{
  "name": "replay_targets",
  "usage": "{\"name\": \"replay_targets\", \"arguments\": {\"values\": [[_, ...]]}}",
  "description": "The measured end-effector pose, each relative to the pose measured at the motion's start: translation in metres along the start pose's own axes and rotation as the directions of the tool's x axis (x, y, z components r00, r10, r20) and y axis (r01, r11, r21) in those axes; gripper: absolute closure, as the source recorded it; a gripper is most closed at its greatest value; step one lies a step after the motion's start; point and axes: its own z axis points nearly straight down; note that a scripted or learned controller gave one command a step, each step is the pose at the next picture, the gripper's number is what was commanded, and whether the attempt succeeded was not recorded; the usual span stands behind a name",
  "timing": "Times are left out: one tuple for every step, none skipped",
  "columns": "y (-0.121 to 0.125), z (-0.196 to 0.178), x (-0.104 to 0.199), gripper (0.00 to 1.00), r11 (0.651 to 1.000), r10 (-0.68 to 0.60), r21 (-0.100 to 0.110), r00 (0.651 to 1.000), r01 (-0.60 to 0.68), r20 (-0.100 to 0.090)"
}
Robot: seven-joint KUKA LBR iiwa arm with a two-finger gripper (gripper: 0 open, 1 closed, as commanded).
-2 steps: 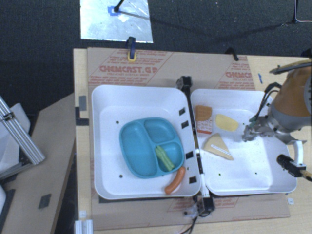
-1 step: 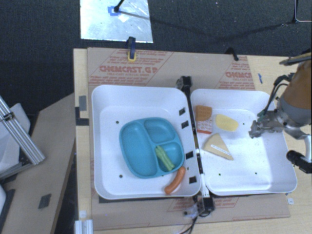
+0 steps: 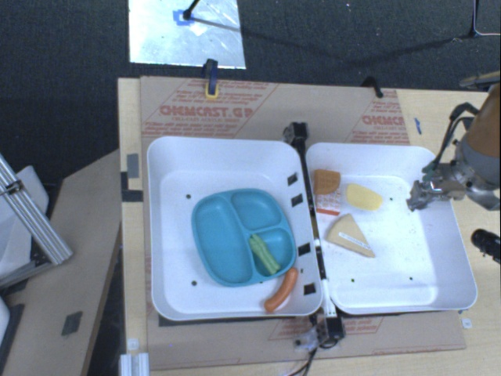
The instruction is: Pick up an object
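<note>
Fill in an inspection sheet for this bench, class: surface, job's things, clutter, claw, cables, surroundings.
Surface: two white bins side by side, left bin and right bin, on printed cardboard.
Job's things: right bin holds brown piece, yellow piece, cheese wedge. Left bin holds blue divided plate with green vegetable; sausage beside plate.
Clutter: nothing seen.
Claw: claw over right bin's right part, nothing visibly held.
Cables: dark cable at front edge.
Surroundings: shiny sheet on dark floor.

bg: dark carpet (image 3: 70,69) | foil sheet (image 3: 186,22) – top | wood bench (image 3: 94,233)
</note>
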Motion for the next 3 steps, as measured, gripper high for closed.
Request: {"name": "replay_targets", "arguments": {"values": [[0.002, -0.053, 0.000, 1.00, 1.000, 0.000, 0.001, 1.000, 0.000, 0.000], [0.008, -0.055, 0.054, 1.00, 1.000, -0.004, 0.004, 1.000, 0.004, -0.002], [0.026, -0.062, 0.106, 1.00, 1.000, -0.004, 0.003, 1.000, 0.004, -0.003]]}}
